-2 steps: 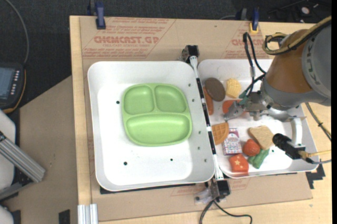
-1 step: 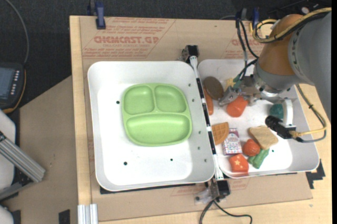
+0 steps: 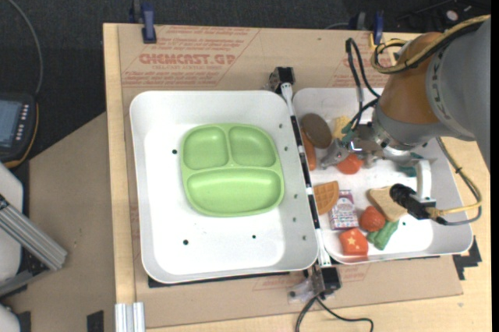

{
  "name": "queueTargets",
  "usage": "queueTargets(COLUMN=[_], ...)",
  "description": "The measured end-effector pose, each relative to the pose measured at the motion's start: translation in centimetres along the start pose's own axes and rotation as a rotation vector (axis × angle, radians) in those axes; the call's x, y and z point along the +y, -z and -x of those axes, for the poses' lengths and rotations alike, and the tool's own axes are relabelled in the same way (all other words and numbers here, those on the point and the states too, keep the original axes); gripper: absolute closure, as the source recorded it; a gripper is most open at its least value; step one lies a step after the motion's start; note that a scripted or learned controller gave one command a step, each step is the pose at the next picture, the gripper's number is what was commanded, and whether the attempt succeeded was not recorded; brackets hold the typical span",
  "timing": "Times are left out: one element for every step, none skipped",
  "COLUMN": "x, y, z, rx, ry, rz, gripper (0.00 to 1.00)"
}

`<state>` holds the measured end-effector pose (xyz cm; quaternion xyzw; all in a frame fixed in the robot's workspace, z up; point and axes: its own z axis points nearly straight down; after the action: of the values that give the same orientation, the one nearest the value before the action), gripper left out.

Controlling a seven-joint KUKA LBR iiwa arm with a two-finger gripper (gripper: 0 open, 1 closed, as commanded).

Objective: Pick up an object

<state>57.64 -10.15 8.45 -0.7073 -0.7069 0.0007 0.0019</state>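
Gripper [image 3: 348, 152] low over red toy [image 3: 350, 164]; right bin [image 3: 444, 241].

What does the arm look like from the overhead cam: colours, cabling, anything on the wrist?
The arm is a fat, rounded grey link with an orange-brown band above the wrist. Black cables loop off the wrist, and another trails from a white bracket beside it. The gripper is a small grey metal assembly.

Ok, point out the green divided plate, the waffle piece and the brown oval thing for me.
green divided plate [image 3: 231, 192]: camera view, its large lower compartment.
waffle piece [image 3: 325, 195]: camera view, its middle.
brown oval thing [image 3: 316, 129]: camera view, its top surface.
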Motion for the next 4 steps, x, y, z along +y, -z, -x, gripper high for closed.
queueTargets(x=[0.2, 4.4, 4.0, 5.4], y=[1.2, 10.7, 10.0, 1.6], z=[0.1, -6.7, -6.2, -0.8], rx=[-0.002, -0.001, -0.002, -0.012], ry=[0.000, 0.009, 0.002, -0.003], rz=[0.006, 0.016, 0.003, 0.015], gripper=[1.00, 1.00, 0.00, 0.00])
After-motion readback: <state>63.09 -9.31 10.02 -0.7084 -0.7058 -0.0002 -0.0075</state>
